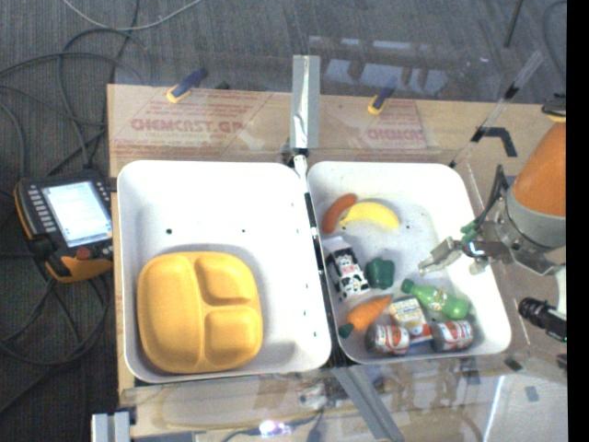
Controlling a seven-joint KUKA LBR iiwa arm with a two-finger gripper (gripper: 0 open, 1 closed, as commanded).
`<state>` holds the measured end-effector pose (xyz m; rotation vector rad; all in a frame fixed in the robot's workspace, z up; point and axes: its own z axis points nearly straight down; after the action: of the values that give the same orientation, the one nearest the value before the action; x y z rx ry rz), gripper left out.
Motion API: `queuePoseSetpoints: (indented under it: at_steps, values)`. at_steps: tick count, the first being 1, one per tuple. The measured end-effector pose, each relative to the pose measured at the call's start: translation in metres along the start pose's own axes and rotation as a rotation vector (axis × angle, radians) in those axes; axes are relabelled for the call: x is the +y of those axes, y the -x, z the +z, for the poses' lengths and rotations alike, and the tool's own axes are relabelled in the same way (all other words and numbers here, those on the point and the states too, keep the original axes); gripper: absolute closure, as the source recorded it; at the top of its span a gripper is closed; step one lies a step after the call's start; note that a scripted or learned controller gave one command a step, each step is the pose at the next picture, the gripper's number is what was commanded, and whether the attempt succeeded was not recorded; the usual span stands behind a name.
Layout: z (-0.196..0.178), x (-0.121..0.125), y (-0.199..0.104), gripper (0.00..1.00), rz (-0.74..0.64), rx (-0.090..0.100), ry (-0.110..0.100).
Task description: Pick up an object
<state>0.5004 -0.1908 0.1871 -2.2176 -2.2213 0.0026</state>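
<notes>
The tool (440, 258) hovers right of centre over the right bin (433, 178); finger state cannot be told; crowded green bottle (440, 298) and cans (423, 335) risk a glancing, failed grasp.

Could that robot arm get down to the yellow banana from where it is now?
Probably yes. The banana lies on top near the back of the right bin, nothing covering it, only a red-orange piece touching its left end. The gripper hangs just right of it.

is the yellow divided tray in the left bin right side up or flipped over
Right side up: the yellow divided tray shows its three sunken compartments facing the camera, lying flat in the left bin.
</notes>
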Motion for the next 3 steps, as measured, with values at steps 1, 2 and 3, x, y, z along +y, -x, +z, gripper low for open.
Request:
queuePoseSetpoints:
  at_steps: [1, 2, 3]
  values:
    - [0.009, -0.017, 0.033, 0.00, 0.030, -0.001, 0.001]
    - [0.077, 0.049, -0.035, 0.00, 0.145, 0.000, 0.000]
    - [0.095, -0.008, 0.014, 0.00, 0.164, 0.009, 0.019]
